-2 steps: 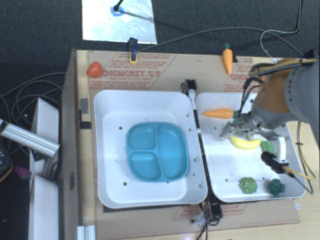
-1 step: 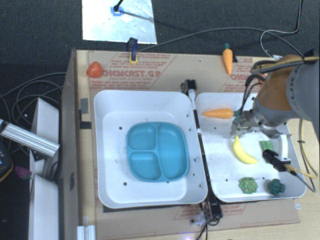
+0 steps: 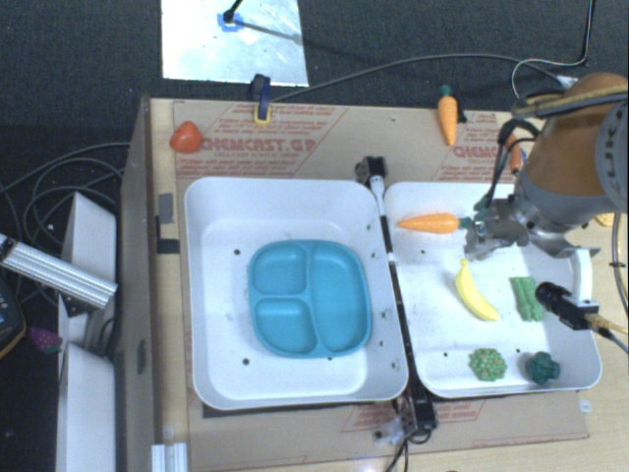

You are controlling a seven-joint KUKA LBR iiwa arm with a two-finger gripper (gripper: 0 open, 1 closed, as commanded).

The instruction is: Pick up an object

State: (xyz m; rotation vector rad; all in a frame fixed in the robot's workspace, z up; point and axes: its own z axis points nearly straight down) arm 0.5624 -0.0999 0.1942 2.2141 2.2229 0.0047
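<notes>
Jaws low in the right bin, open or clenched I cannot tell, just right of the carrot — banana just below them, green pod beyond, broccoli further down, blue plate in the left bin.

Left bin holds a blue sectioned plate, lying flat near centre. On the cardboard bench top behind the bins: an orange-red round item at the left corner, a yellow clamp near it. Foil sheet beyond the bench.
</notes>
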